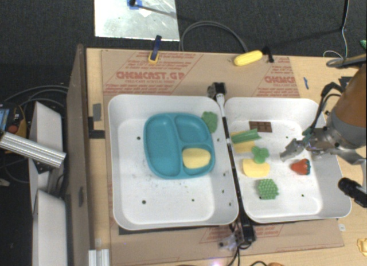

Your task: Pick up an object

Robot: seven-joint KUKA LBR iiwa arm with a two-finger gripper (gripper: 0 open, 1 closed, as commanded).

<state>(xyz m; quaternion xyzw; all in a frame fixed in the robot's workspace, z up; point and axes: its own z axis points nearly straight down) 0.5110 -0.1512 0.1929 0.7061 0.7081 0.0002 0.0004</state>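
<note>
- Reaching in from the right of the camera view, the grey arm with its orange band hangs over the right-hand shallow white bin, its two-finger gripper low above the bin floor.
- The metal fingers point left and down; whether they stand wide or narrow I cannot tell, and nothing shows between them.
- Just right of the fingertips lies a small red strawberry-like toy, close to the gripper but apart from it.
- Left of the gripper in the same bin sit a brown chocolate-bar piece, a long green and yellow vegetable toy, a small green round-topped toy, a pale yellow curved toy and a green knobbly round toy.
- The brown piece lies near the bin's far side; the knobbly toy lies nearest the front, just below the pale yellow one.
- The left-hand shallow white bin holds a blue divided plastic plate; a yellow rounded toy rests in its lower right compartment.
- A green leafy toy lies at the plate's upper right edge, against the wall between the bins.
- Both bins rest on a brown cardboard sheet with red print.
- A yellow banana-shaped toy lies on the cardboard behind the right bin.
- A shiny silver sheet lies on the dark floor beyond the bench.
</note>
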